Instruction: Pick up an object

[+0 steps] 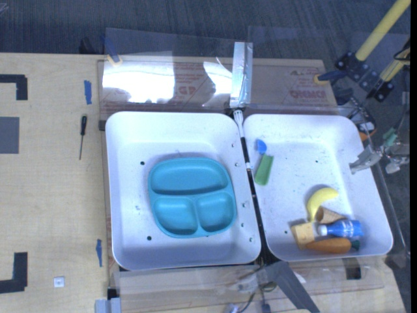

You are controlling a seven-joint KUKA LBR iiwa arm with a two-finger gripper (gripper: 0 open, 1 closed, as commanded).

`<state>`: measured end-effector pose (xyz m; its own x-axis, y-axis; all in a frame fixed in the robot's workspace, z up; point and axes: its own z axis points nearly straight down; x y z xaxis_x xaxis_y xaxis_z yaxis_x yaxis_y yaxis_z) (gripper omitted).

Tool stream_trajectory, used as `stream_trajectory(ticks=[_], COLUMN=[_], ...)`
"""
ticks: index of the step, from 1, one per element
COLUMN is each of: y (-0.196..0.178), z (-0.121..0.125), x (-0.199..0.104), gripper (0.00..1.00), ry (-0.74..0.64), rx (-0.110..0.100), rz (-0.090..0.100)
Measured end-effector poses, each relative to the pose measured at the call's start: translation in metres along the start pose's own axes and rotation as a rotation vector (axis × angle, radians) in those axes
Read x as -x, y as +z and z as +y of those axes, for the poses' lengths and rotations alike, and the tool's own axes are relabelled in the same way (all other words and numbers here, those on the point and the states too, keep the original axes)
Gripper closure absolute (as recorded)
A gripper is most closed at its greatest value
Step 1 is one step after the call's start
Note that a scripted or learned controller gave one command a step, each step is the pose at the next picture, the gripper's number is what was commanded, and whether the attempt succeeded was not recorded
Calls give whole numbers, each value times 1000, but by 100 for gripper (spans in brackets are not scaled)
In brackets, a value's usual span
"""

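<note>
The pincer (376, 156) sits at the right rim of the right bin (293, 135), beside the wall and well apart from everything lying inside; whether it is released or clenched cannot be told, and nothing is seen caught in it. The 2 white bins lie side by side. The left bin (124, 149) holds a blue divided tray (190, 196). In the right bin a green marker (264, 169) with a blue cap lies near the dividing wall, and a small heap fills the near right corner: a banana (320, 199), a blue bottle (339, 228), an orange carrot (329, 245) and a tan block (302, 232), touching one another. By the look of it, the task has not started: no object is lifted. Choosing 1 thing, descending, gripping and raising it all remain.
</note>
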<state>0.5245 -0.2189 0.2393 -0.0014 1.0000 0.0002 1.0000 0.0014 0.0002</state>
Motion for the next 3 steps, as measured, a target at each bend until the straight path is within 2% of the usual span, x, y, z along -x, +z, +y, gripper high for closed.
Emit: stream_trajectory(ticks=[1, 2, 3], y=[114, 152, 140], z=[-48, -3, -1], x=[-49, -38, -38], gripper=[0, 0, 100], ry=[42, -137, -136], rx=[-11, 4, 11], rz=[4, -1, -4])
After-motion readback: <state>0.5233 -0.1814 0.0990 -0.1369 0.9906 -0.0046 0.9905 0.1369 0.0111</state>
